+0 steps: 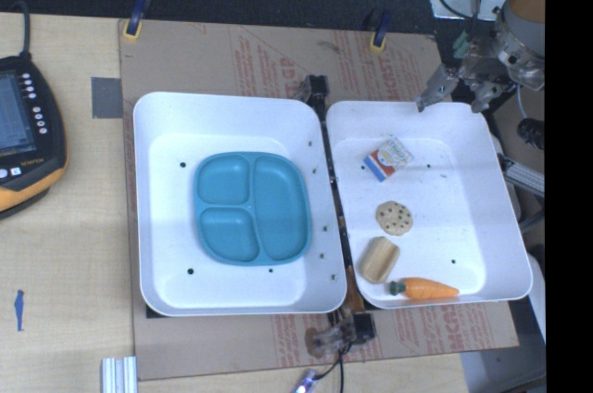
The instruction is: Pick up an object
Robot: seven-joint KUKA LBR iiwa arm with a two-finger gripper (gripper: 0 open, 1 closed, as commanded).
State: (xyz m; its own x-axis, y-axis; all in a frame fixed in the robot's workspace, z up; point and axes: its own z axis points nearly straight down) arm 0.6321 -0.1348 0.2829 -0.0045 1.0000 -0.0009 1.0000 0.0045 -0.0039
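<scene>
White plastic makes up both shallow bins; the left bin [157, 196] holds a blue divided plate [251, 207], and the right bin [482, 187] carries the loose items that could be picked. These are a small red, white and blue carton [386, 158] near the bin's middle top, a round chocolate-chip cookie [394, 217] below it, a tan bread-like roll [378, 259] lower down, and an orange carrot [426, 290] lying along the bottom wall, just beside the roll. All four lie flat and apart enough for a top-down grasp, the carton being the most isolated.

The gripper [454, 95] hangs at the upper right of the frame, over the right bin's far rim, its fingers [434, 93] spread apart and pinching nothing. It sits high and off to the side, probably so the camera sees the bin unobstructed. No item is chosen yet; the pick looks hardly begun.
</scene>
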